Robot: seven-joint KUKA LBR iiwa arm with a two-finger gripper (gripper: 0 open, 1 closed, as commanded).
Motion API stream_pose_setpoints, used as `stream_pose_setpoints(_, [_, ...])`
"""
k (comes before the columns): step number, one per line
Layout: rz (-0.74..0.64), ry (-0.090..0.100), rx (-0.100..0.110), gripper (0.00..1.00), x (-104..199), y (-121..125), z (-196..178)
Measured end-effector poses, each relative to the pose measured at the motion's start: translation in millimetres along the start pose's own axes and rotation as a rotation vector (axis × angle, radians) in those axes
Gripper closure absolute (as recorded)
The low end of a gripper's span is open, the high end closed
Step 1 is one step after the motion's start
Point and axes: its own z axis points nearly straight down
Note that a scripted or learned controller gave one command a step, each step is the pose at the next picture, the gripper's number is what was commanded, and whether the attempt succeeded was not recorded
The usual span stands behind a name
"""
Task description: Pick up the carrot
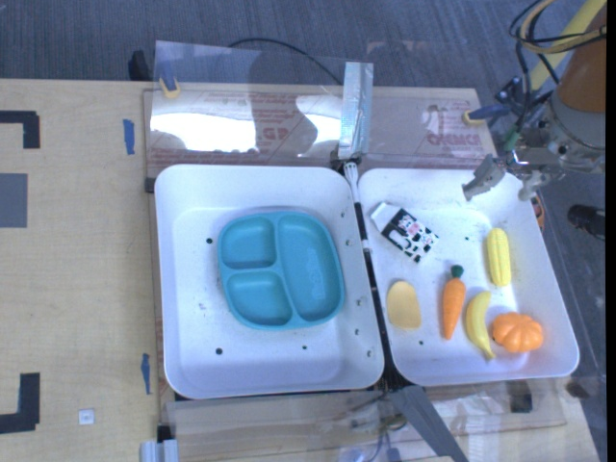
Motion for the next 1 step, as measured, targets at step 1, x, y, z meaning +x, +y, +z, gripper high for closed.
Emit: stream_pose_setpoints(1, [-0.205,-0.006,-0.021,0.0,14.3,-23.4,108.5])
